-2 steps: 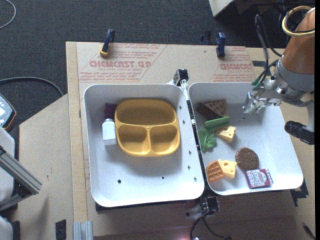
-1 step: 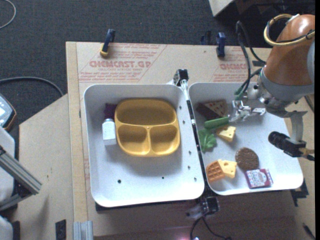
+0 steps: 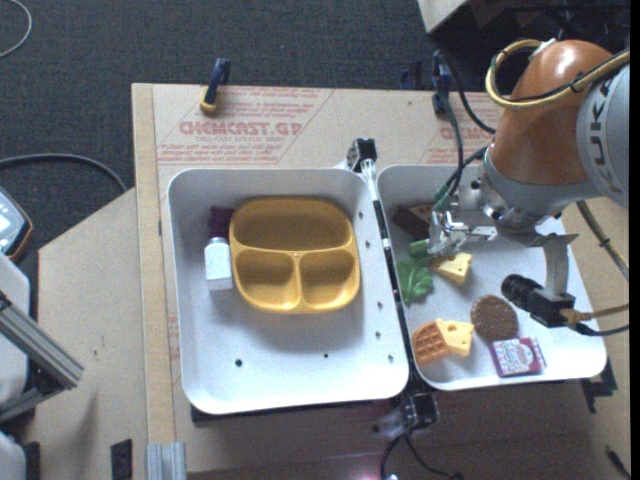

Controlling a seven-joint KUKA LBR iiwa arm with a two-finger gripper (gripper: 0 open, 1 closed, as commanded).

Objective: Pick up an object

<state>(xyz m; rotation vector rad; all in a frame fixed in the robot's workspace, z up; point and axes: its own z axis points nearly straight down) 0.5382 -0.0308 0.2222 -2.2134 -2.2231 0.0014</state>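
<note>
My gripper hangs low over the back of the right bin, just above a yellow cheese wedge and beside a green leafy piece. A dark brown block lies at the bin's back left, close to the gripper. Toward the front lie a waffle piece touching another cheese wedge, a round brown cookie and a pink packet. Nothing shows between the fingers.
The left bin holds a yellow divided plate, a small white bottle and a dark purple item behind it. A clamp sits at the back where the bins meet. Cardboard lies under both bins.
</note>
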